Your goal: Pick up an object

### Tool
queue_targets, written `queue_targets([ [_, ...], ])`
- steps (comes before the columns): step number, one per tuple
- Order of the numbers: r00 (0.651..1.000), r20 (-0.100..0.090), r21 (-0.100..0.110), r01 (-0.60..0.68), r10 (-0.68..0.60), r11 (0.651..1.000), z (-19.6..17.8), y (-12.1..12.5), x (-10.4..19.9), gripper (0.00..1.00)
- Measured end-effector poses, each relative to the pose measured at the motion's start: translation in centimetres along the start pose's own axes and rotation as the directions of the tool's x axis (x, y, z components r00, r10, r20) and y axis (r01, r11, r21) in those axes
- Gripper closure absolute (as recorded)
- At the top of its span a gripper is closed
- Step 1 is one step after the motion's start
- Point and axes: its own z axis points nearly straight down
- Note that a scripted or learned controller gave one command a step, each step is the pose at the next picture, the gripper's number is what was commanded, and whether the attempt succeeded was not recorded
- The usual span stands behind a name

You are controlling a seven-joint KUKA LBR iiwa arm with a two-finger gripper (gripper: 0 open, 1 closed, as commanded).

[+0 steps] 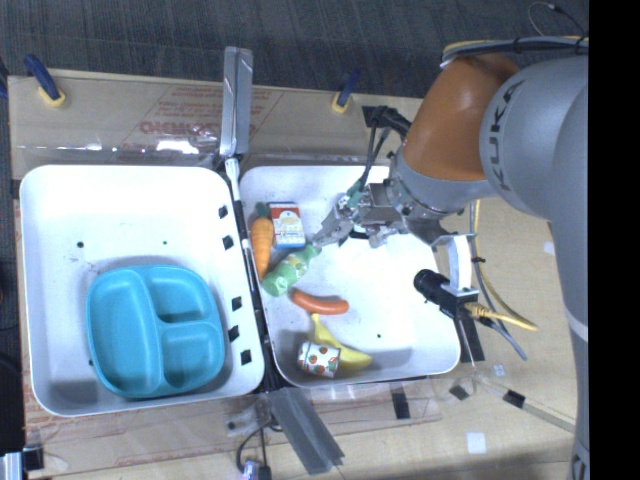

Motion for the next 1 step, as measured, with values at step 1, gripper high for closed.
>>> queue_targets([
  [1, 0.998, 0.001, -0.004, 0.062, -0.062, 0.998, 12.83, 5.97, -2.37, 0.0],
])
